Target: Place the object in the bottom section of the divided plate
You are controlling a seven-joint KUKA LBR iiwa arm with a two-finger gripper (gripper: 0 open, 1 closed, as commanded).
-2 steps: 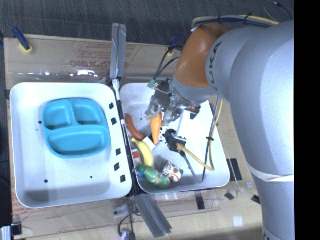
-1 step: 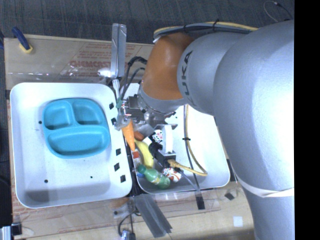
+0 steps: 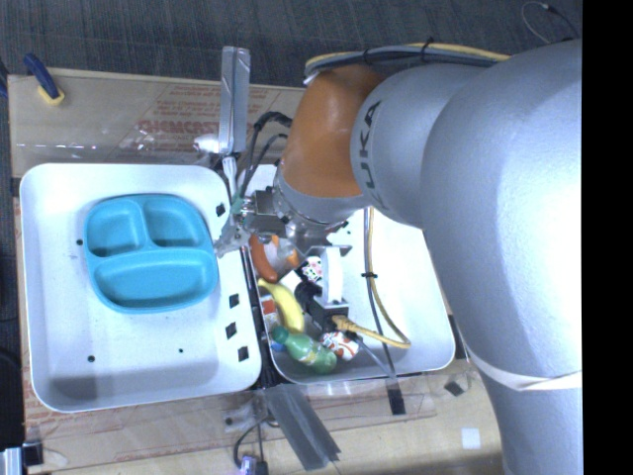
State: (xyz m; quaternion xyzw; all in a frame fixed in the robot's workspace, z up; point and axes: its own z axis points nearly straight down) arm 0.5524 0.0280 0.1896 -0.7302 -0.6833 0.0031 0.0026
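Over the right-hand white bin (image 3: pixel 420 349), the grey arm's jaws (image 3: pixel 272 250) hang above a yellow banana (image 3: pixel 287 305) among mixed toys; whether they grip cannot be told. Left of that bin, the blue divided plastic plate (image 3: pixel 148 250) waits; a secure pick should precede any crossing. The wooden desk (image 3: pixel 129 117) meets dark carpet (image 3: pixel 148 13).
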